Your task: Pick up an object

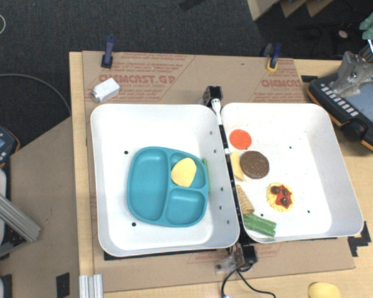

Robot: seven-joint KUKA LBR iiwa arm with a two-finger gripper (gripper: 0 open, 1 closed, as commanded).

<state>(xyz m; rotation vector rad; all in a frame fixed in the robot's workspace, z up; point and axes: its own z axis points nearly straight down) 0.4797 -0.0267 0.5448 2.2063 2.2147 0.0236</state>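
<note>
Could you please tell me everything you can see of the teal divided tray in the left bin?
The teal divided tray is a rounded, plastic-looking dish with three compartments: one long section on its left and two smaller ones on its right. It lies flat, right side up, on the floor of the left bin, turned slightly askew. A yellow rounded piece rests in its upper right compartment.
</note>
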